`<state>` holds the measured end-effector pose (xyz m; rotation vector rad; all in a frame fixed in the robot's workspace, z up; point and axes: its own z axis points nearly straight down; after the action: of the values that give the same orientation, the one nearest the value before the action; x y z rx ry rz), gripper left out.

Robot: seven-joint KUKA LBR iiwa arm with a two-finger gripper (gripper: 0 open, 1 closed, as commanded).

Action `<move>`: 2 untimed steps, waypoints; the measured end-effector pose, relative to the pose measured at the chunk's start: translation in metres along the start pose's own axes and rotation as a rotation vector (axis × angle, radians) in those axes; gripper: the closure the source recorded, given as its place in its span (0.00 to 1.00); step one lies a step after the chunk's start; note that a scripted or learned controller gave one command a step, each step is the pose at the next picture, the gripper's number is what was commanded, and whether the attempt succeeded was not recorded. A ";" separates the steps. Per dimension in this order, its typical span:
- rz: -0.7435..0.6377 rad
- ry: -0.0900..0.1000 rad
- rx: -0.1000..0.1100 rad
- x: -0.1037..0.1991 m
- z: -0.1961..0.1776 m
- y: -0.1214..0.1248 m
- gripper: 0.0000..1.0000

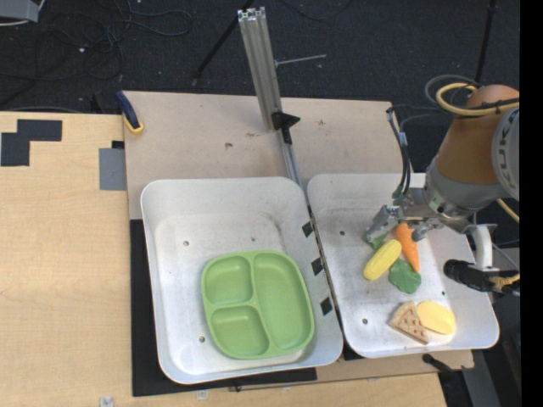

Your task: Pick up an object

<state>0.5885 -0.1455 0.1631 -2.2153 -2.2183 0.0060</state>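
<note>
My gripper (397, 225) sits low in the right bin (356, 329), fingers spread just at 12 o'clock of the corn (382, 260) and carrot (408, 245). Nothing gripped or lifted yet.

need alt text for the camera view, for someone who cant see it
A grey and orange robot arm lowers its gripper over toy food in the right bin: a corn cob, carrot, green piece and cheese wedge. The left bin holds a green divided tray.
</note>
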 end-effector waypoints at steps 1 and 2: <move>0.002 -0.001 -0.001 0.000 0.043 -0.001 0.00; 0.002 0.000 -0.006 0.000 0.072 0.001 0.00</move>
<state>0.5885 -0.1454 0.0907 -2.2204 -2.2195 -0.0007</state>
